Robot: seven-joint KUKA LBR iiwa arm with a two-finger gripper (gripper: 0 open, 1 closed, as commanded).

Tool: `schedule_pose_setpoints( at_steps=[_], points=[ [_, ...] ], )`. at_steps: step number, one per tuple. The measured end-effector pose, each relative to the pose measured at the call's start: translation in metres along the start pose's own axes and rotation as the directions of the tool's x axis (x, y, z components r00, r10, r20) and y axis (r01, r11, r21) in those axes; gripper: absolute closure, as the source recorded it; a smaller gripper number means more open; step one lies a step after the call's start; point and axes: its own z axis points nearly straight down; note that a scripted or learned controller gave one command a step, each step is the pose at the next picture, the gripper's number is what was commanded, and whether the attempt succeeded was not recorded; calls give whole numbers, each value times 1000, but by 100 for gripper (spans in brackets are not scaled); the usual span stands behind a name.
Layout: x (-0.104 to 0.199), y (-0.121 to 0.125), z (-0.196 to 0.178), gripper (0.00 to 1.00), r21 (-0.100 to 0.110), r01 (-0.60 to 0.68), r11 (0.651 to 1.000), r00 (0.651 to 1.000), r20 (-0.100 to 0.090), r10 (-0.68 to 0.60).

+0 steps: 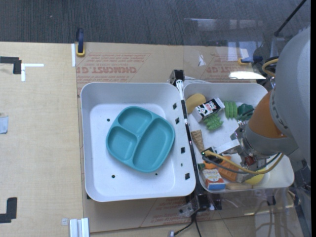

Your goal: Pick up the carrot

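The carrot (231,174) is an orange stick lying near the front edge of the right bin (256,89), partly crossed by a yellow cable. My gripper (246,157) is low inside this bin, just above and to the right of the carrot, under the grey wrist and its orange band. The wrist and cables hide much of the gripper, and I cannot tell whether it touches the carrot.
The left bin (94,181) holds a teal divided plate (140,138). In the right bin lie a yellow item (194,101), a black-and-white carton (207,107), green toy vegetables (223,113), an orange box (213,179) and a yellow piece (255,179).
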Motion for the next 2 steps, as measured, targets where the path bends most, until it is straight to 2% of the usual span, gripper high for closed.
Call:
schedule_pose_setpoints(
  at_steps=[2],
  points=[
    [0, 0, 0, 0, 0, 0, 1000, 1000, 0, 0]
  ],
)
